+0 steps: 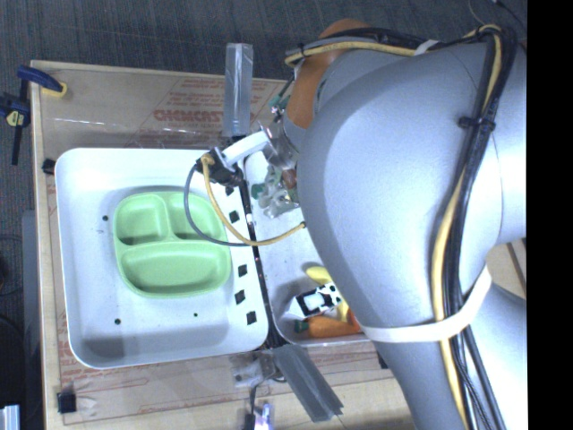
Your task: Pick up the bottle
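- The gripper [271, 170] is seen at the wall shared by the two bins, at the end of the grey arm [403, 195], which covers most of the right bin [285, 267].
- Whether the gripper is spread, pressed together or pinching anything cannot be told; it is hidden by the wrist, a white bracket [243, 150] and cabling.
- A pale, translucent thing with greenish touches [271, 197] is seen touching or just below the gripper, at its 6 o'clock. It may be the bottle, but this cannot be confirmed, nor whether it is gripped.
- A yellow cable [224, 227] is looped from the gripper's 9 o'clock down to its 7 o'clock, over the shared wall.
- At the gripper's 8 o'clock, a green divided plate [170, 245] is laid flat in the left bin [81, 177].
- Well off at 5 to 6 o'clock, at the arm's edge in the right bin, a yellow item [315, 274], a black-and-white item [318, 301] and an orange item [329, 326] are crowded together.
- At 12 o'clock, a clear upright post [238, 83] is mounted beyond the bins.
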{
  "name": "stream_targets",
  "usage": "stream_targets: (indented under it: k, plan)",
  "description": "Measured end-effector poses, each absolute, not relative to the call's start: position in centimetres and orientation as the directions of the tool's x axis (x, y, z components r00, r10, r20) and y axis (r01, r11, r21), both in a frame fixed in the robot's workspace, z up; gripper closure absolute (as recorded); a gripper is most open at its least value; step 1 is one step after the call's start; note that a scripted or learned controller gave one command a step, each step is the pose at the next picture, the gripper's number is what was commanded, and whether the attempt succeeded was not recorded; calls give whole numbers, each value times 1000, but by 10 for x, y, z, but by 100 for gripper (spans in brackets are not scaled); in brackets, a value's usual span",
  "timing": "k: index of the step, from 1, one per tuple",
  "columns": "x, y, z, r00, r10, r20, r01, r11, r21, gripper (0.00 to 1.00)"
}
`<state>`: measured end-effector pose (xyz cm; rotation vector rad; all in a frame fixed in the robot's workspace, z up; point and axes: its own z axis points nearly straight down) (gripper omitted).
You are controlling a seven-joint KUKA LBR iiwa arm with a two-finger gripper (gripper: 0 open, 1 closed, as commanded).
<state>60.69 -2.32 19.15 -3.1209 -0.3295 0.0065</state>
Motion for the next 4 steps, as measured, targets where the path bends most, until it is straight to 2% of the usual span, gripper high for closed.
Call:
stream_targets:
  k: [1,2,3,4]
  plan:
    - [628,17,191,842,539,-4,539,-842,-5,100]
    - [593,-13,288,769,640,-2,640,-769,-5,100]
    - [609,56,373,820,572,-4,572,-820,-5,100]
    - [577,144,442,839,544,-2,543,-839,-2,100]
